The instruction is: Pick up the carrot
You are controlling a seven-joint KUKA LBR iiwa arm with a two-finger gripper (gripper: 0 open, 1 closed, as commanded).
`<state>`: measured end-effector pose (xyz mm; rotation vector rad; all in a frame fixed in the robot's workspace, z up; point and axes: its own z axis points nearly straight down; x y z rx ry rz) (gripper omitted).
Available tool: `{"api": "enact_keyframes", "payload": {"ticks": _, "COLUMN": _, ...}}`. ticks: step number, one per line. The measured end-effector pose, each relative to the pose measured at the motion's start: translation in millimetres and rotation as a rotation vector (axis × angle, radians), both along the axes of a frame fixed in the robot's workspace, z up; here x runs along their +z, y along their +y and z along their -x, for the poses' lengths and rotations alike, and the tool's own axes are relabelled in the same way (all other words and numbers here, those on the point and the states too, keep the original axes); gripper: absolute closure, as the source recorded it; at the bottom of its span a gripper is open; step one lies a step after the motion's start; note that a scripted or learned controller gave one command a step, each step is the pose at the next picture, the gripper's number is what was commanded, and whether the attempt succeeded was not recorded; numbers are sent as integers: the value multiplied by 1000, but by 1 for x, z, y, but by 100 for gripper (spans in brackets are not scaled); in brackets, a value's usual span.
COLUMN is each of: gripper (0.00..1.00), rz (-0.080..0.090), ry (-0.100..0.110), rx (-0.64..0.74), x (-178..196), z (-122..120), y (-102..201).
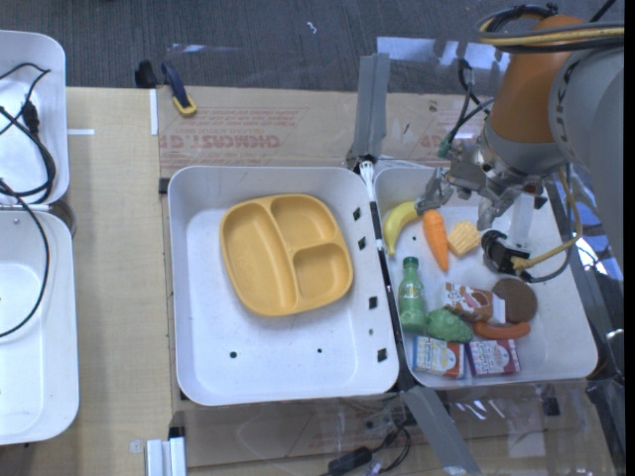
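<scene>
Lying in the right bin (556, 365) between a curved yellow banana (398, 223) and a ridged yellow wedge (463, 237), the tapered orange carrot (436, 240) sits free — the gripper (464, 198) hangs just above it, metal fingers spread apart, clasping nothing. A smooth three-part yellow plate (286, 253) fills the left bin (198, 345).

A lab: robot arm (556, 77), bench bins (198, 365), loose cables (25, 147)

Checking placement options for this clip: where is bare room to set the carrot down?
Left bin: bare floor all around the yellow plate, widest in front. Right bin: crowded; carrot, banana, bottle and packets fill it, gripper above.
</scene>
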<state>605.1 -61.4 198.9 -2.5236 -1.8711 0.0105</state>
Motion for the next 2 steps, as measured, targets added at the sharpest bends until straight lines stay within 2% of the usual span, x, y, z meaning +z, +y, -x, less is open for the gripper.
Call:
{"api": "enact_keyframes", "payload": {"ticks": 1, "gripper": 0, "rz": -3, "ry": -1, "rx": 72, "x": -68, "z": -8, "y": -37}}
{"api": "enact_keyframes", "payload": {"ticks": 2, "gripper": 0, "rz": -3, "ry": -2, "rx": 88, "x": -108, "z": -23, "y": -68}}
